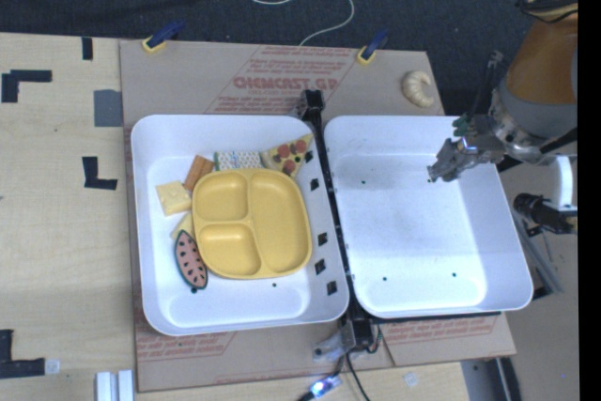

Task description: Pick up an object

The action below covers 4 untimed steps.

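Gripper (443, 166) over right bin (413, 291); finger spread cannot be told. Yellow plate (252, 223), watermelon slice (191, 260) lie well left of fingers, in left bin (155, 141).

One fixed overhead camera, slanted down on both white bins (150, 202), arm (545, 61) entering right.

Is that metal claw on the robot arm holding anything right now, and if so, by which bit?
Nothing is held. The dark two-finger gripper hangs over the right white bin, and the yellow divided plastic plate lies in the left white bin.
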{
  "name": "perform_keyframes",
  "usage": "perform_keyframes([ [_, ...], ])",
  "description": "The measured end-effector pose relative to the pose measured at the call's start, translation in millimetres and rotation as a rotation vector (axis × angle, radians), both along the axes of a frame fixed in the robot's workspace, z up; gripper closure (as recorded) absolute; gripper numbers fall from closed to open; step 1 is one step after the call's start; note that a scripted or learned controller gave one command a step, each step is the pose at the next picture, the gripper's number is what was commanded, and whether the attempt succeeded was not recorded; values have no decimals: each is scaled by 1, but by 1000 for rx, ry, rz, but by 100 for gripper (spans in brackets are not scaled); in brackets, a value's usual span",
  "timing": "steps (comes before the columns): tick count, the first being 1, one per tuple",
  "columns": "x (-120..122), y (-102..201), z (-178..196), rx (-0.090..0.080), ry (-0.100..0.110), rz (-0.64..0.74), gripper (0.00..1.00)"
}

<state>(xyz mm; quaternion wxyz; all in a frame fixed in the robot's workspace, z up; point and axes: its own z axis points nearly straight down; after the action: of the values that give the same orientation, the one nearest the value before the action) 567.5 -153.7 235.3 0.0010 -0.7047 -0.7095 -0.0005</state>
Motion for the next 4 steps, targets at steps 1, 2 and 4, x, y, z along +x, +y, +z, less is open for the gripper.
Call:
perform_keyframes([
  [1,-7,49,-7,-1,2,-1,100],
  [2,3,97,-3,0,1,0,100],
  [4,-2,161,-6,-2,1,-4,100],
])
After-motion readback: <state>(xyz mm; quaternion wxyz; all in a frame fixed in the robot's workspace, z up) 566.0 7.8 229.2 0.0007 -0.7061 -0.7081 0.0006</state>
